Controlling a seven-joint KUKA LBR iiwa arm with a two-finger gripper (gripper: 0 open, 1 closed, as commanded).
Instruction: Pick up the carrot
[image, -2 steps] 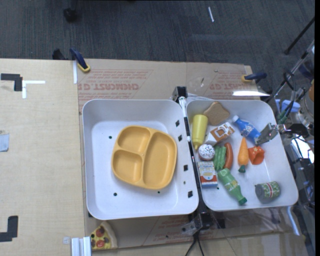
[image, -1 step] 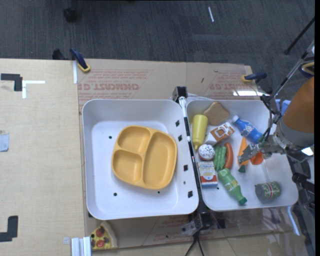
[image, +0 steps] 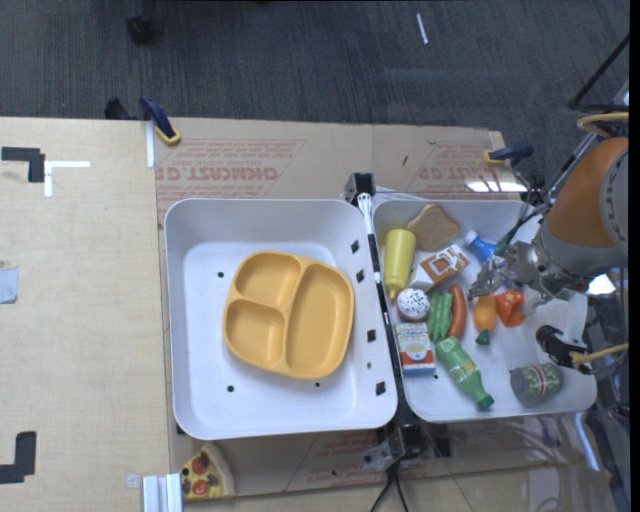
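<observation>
The two-finger gripper (image: 497, 283), finger state impossible to tell, hovers at twelve o'clock just above the small orange plastic carrot (image: 484, 316) in the right white bin (image: 572, 400).

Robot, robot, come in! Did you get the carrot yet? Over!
Gripper low in the right bin, right above the carrot. Carrot not lifted yet. Red pepper touching it, hot dog close by.

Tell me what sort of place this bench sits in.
Probably a robotics lab test bench: two shallow white plastic bins rest on cardboard clamped to a wooden table, the right bin holds toy food such as a small orange carrot, and dark carpet lies beyond.
</observation>
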